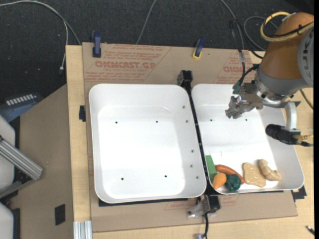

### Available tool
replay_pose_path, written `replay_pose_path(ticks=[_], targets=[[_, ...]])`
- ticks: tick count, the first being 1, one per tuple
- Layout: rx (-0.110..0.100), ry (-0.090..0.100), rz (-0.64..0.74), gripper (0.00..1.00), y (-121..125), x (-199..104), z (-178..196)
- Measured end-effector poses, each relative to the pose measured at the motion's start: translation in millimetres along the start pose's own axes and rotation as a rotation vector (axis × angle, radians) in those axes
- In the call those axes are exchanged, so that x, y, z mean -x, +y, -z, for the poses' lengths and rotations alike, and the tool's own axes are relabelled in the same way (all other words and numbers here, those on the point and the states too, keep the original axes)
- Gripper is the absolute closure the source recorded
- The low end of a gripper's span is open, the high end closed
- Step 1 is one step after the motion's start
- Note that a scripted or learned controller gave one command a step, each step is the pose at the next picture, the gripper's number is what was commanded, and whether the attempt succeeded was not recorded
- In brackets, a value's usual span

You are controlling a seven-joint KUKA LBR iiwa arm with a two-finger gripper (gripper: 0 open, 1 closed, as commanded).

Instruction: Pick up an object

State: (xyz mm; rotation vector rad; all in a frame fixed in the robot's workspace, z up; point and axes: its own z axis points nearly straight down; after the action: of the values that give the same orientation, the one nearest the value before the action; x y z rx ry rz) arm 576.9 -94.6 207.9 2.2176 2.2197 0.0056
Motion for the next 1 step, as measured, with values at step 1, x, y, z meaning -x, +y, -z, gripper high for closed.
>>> replay_pose_path(ticks=[1], targets=[[0.0,0.0,-0.001,1.0,8.4,6.6,50.0]])
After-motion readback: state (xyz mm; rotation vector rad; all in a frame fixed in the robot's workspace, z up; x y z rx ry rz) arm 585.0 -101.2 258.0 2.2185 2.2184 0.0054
